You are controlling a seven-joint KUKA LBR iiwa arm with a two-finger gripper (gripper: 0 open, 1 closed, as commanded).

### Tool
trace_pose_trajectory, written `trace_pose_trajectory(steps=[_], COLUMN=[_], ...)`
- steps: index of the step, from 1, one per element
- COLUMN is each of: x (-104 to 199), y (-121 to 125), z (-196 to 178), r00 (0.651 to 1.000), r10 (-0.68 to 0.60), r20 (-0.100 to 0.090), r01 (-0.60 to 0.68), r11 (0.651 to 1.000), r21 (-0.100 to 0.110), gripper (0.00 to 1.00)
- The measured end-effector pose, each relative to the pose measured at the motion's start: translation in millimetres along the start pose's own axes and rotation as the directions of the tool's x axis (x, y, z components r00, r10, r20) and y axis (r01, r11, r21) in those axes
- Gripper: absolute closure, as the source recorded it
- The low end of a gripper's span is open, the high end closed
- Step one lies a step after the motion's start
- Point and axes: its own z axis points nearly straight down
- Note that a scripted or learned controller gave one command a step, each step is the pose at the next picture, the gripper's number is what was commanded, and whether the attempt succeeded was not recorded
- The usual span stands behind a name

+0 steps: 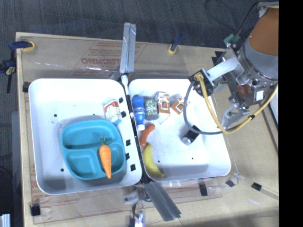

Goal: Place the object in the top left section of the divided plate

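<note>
Jaws: you cannot tell their state; gripper (235,113) hangs over the right bin (215,148).
Carrot (105,160): across the divided plate (78,138), seemingly right section, not top left.

right bin: banana (150,161) | sausage (146,133) | blue bottle (138,108) | green can (150,108)

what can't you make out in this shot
- Claw, camera view: small and dark against the right bin; whether it is open or shut is unclear.
- Small packages at the right bin's far edge: labels too small to read.
- Banana: its left side is hidden by the bin wall.
- Arm: cut off by the top right corner of the frame.
- Carrot on the blue plate: lies across the plate's dividers, hiding part of them.
</note>
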Motion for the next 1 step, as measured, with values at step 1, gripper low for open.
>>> trace_pose_trajectory(steps=[1], x=[34.6], y=[-27.5], z=[-0.3], r00=[0.998], r10=[-0.067], r20=[-0.004], r01=[0.067], r11=[0.998], r21=[-0.003], gripper=[0.00])
